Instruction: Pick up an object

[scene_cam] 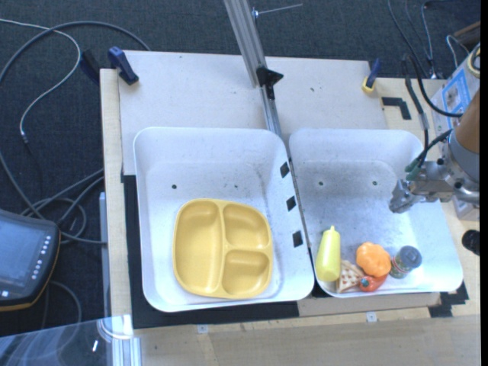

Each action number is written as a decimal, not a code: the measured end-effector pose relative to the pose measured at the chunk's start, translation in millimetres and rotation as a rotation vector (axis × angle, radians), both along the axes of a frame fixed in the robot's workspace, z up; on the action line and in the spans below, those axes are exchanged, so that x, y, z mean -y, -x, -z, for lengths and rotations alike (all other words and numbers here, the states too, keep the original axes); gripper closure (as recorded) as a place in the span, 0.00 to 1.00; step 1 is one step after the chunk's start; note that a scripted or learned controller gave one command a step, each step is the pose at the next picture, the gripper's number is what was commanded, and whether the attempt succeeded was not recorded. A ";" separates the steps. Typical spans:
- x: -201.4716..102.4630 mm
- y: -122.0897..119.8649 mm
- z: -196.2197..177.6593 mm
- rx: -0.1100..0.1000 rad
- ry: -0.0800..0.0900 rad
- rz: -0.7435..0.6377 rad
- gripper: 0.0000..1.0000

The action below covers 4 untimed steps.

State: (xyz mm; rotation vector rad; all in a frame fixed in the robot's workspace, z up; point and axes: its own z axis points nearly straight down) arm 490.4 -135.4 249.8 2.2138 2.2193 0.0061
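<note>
The likeliest things to be picked lay crowded along the front edge of the right-hand shallow white plastic bin (358, 155). A rounded orange plastic fruit (373, 258) sat near the middle of that cluster. A small red piece (369, 284) touched it from the front, and a flat pale wedge with red spots, like a toy pizza slice (348, 277), lay just beside it toward the bin's front edge. A yellow plastic squeeze bottle (329, 254) lay to one side of the group, nearer the divide between the bins, and a small dark round jar with a grey lid (406, 259) stood near the bin's front right corner.

The grey metal two-finger gripper (402, 199) hung over the right side of that bin, well apart from the cluster and behind it. Nothing could be seen between its tips. How far they stood apart could not be told at this angle.

The risk, in my judgement, came from the crowding. A descent onto the orange fruit could strike the red piece or the wedge, and the round fruit might roll out of the close. The bin's front wall left little room for a finger on that side.

In the left-hand white bin (206, 147) a yellow plastic compartment tray (223, 247) lay near the front edge.
</note>
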 end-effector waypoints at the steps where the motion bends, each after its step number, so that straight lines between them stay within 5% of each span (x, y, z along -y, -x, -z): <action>1: -59.1 -20.0 8.4 -0.006 -0.004 -0.005 1.00; 4: -219.3 -61.3 13.2 -0.005 -0.005 -0.005 1.00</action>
